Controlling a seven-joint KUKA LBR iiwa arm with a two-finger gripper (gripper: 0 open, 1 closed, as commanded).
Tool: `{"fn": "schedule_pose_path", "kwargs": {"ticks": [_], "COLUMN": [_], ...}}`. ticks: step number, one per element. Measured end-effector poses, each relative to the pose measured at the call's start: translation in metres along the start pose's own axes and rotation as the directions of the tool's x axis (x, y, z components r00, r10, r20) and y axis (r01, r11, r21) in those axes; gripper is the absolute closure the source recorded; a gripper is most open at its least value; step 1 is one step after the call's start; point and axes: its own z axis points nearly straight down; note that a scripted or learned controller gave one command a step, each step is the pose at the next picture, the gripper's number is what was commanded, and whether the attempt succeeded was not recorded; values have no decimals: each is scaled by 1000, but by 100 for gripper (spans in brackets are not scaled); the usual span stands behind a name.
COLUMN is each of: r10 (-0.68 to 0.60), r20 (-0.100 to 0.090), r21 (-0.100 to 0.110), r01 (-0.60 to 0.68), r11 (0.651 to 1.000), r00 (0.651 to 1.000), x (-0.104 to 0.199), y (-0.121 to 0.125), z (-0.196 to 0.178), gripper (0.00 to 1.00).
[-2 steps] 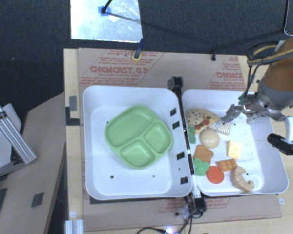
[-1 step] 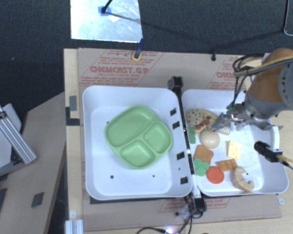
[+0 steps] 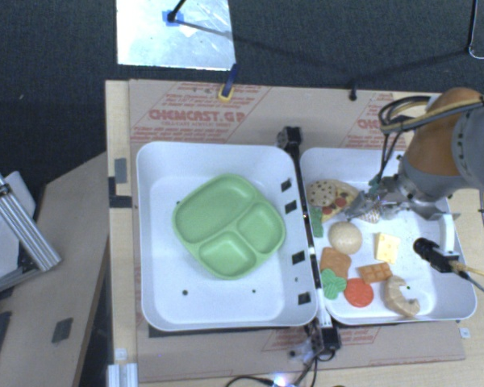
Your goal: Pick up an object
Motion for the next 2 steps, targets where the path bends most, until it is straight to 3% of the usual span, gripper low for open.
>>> {"fn": "schedule_pose_path", "kwargs": {"ticks": [1, 2], "r10": [0, -4], "r20": [0, 0], "r21": [-3, -5], "r01": [0, 4], "r11": [1000, 1000], "r00": [1000, 1000], "x": [0, 10], "y": [1, 4], "z": [-12, -69], "gripper": [100, 100]}}
